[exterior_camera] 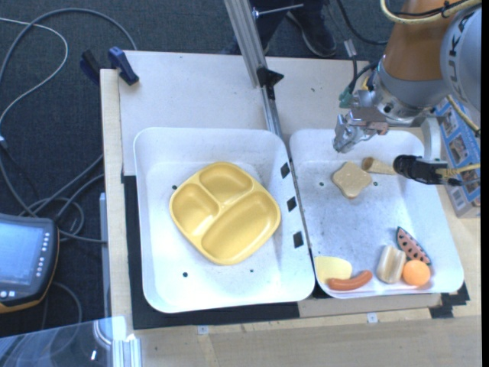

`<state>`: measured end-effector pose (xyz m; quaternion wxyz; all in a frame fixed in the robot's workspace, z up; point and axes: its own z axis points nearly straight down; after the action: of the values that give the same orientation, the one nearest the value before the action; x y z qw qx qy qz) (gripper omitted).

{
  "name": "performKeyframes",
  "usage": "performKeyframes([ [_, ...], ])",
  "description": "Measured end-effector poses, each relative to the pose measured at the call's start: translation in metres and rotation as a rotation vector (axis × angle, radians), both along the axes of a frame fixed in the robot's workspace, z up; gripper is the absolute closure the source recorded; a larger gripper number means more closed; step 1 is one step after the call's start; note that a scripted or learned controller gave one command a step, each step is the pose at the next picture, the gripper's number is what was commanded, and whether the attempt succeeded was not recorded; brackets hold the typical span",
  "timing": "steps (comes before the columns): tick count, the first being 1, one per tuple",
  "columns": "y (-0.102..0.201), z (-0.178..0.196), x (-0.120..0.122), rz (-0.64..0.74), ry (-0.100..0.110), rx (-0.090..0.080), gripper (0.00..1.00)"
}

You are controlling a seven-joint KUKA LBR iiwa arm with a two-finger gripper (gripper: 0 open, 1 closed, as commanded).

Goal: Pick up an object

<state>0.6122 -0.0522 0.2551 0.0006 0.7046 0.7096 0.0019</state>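
— Where is your gripper?
— Your gripper (348, 140) hangs over the far left corner of the right bin (451, 239). The bread (351, 180) lies just beside it on the bin floor. Whether it is apart or together, I cannot tell.
— What else do you have there?
— Along the near edge there is a yellow wedge (333, 267), a sausage (350, 282), a bun (391, 264) and an orange (416, 273), with a melon slice (412, 245) just behind. A yellow plate (224, 212) sits in the left bin (145, 151).
— Any writing?
— Dark letters on the arm (467, 48), cut off at the edge. The print on the blue box (461, 140) is too small to read.
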Motion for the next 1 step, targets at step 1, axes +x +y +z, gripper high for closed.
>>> performKeyframes([
  [1,0.0589,0.0014,0.0111,0.000,0.000,0.000,1.00],
])
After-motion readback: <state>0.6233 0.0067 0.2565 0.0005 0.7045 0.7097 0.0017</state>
